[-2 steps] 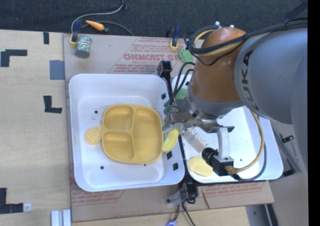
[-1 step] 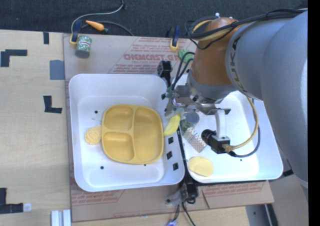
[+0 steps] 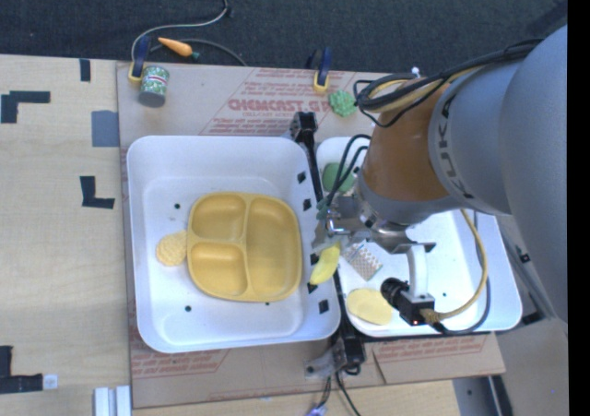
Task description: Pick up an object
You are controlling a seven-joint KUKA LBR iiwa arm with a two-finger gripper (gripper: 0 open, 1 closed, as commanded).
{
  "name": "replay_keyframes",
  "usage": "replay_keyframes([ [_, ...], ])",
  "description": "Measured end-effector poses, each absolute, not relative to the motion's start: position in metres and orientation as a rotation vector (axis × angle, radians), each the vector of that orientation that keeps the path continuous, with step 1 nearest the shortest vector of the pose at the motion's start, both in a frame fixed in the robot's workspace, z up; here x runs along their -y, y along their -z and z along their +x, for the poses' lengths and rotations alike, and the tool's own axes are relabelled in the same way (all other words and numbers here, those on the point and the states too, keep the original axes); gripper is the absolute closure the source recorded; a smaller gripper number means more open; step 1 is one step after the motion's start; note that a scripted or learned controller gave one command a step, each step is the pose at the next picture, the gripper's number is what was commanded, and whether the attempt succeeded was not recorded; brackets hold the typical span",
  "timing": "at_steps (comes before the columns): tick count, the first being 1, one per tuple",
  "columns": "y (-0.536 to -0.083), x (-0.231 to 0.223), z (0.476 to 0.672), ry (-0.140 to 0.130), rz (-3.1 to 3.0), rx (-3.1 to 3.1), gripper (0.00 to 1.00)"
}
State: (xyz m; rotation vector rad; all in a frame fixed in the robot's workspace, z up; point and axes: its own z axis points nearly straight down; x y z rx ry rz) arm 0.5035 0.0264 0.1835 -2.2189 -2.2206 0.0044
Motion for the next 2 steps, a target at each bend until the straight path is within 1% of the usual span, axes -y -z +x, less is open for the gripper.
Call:
replay_keyframes([
  [1,-0.24,-0.057,0.489,-0.001,-2.219,2.223,1.0],
  [2,-0.278,-0.12,0.501,-0.001,-2.217,2.224,1.0],
])
